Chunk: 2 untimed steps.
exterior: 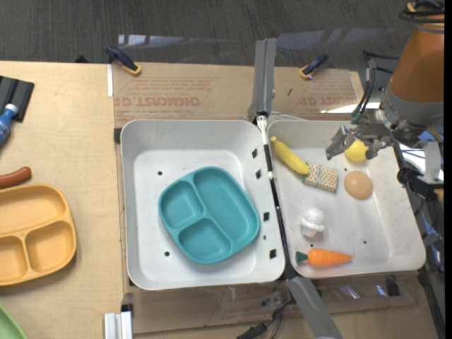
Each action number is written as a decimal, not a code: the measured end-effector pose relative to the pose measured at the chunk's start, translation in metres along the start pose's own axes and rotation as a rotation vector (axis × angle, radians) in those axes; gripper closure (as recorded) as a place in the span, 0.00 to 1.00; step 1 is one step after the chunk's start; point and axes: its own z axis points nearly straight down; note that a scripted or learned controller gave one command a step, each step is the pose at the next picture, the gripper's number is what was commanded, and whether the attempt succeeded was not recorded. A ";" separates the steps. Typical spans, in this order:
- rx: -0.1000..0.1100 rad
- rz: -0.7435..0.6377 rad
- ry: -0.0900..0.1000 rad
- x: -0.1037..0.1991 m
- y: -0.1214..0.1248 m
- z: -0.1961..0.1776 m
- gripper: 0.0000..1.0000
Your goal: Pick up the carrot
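The carrot (326, 258), orange with a green stub at its left end, lies flat near the front edge of the right bin (395, 239). My gripper (357, 144) hangs over the far right part of that bin, well behind the carrot. It stands open, with a small yellow lemon (357, 152) showing between its fingers. Whether the lemon rests on the bin floor I cannot tell.
In the right bin lie a yellow banana (289, 157), a speckled tan block (322, 177), a tan egg-shaped ball (358, 186) and a small white object (312, 222). A teal divided plate (207, 214) sits in the left bin (141, 189). An orange tray (32, 239) rests on the bench at left.
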 end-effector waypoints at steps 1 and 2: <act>0.001 0.001 0.000 -0.001 0.000 -0.009 1.00; 0.000 -0.266 0.001 0.093 -0.034 0.001 1.00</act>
